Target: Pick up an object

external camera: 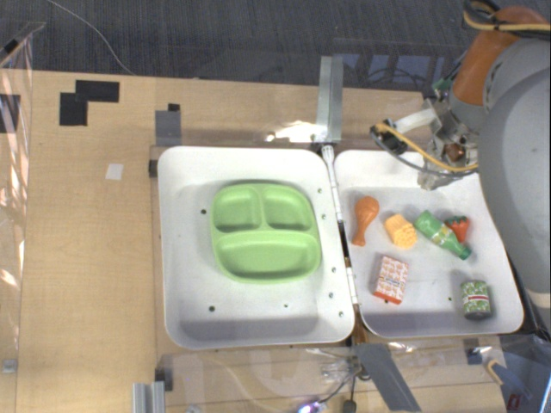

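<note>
Several toy items lie in the right bin point(428, 315): an orange drumstick point(366, 218), a yellow-orange piece point(400, 231), a green bottle point(442, 235) with a small red piece point(461, 227) beside it, a red-and-white box point(391, 280) and a green can point(474, 299). My gripper point(433, 175) hangs over the bin's far right corner, above and behind the green bottle. It touches none of the items, and nothing shows in its grasp.
The left bin point(185, 256) holds a green divided plate point(263, 231). A metal divider point(331, 119) runs between the bins at the back. The grey arm point(516, 144) covers the right bin's right edge. Yellow cables point(405, 144) loop near the wrist.
</note>
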You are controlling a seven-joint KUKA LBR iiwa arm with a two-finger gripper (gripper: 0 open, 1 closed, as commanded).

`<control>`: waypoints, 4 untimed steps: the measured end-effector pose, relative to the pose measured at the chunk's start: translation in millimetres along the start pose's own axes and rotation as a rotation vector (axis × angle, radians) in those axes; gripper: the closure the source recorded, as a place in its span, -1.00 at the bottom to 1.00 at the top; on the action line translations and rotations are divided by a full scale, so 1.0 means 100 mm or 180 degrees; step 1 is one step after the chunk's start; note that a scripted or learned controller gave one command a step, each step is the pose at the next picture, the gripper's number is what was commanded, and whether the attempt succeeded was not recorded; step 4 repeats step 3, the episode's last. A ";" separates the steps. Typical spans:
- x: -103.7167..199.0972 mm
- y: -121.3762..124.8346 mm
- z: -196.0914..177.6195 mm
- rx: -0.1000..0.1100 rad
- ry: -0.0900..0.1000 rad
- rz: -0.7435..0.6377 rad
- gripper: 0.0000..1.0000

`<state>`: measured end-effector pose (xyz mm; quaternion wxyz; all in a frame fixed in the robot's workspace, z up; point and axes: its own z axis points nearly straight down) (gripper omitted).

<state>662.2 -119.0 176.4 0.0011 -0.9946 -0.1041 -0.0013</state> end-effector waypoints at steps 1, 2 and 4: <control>-0.02 -0.04 0.51 0.0000 -0.0009 0.0011 1.00; 0.17 -0.81 -0.07 0.0002 -0.0003 -0.0030 1.00; 0.26 -1.18 -0.07 0.0003 -0.0006 0.0011 1.00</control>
